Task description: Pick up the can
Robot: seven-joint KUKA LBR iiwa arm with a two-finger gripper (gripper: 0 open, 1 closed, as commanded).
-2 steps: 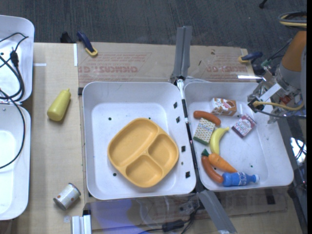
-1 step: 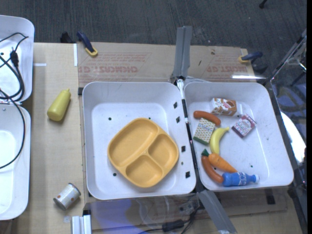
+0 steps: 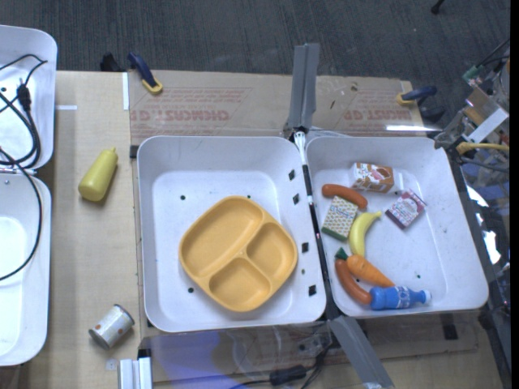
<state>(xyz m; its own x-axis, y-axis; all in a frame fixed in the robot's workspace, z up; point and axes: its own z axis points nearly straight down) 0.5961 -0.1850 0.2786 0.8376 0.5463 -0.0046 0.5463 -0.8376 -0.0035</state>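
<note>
Far across the counter (image 3: 89, 250) from your claw's side, the can (image 3: 111, 325) lies tipped over. Likely light, stiff and prone to roll, so grip across its round body. You cannot tell how wide the claw stands.

From my console, the right edge gives me a cluster of hardware (image 3: 480, 124): thin dark wires, a yellow cable (image 3: 483, 146) curving beneath a white tag (image 3: 490, 123), and small tan and green bits on top; I cannot tell whether it belongs to the arm
</note>
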